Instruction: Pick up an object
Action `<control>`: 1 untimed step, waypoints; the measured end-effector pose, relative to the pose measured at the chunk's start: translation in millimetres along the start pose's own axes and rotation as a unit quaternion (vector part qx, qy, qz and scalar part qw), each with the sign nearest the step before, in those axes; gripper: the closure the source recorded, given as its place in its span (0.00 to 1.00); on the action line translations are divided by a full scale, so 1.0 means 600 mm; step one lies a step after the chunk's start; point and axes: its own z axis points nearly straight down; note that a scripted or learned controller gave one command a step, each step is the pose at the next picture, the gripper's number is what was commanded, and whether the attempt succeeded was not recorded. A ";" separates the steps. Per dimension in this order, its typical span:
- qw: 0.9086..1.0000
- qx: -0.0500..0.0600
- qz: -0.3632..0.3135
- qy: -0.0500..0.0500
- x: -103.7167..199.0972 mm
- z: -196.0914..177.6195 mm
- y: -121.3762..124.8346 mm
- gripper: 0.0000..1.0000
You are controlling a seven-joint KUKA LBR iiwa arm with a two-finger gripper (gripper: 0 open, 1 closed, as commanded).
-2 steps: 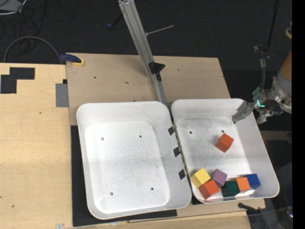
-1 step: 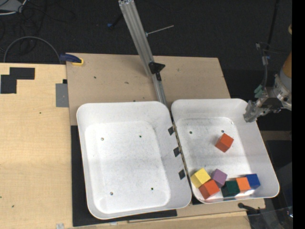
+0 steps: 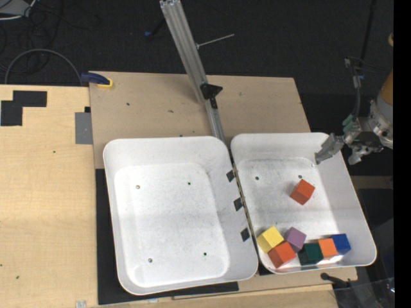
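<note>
A red-orange cube lies alone near the middle of the right bin, apart from six more cubes (yellow, red, purple, green, orange, blue) clustered along its near edge, while the gripper hovers over its far right corner, fingers apart, holding nothing.

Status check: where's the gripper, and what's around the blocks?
Gripper over right bin's upper right rim, holding nothing. Red block alone mid-bin, nothing touching it. Other blocks clustered at the near edge.
</note>
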 end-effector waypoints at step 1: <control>1.000 0.000 0.000 0.000 0.000 0.000 0.000 0.00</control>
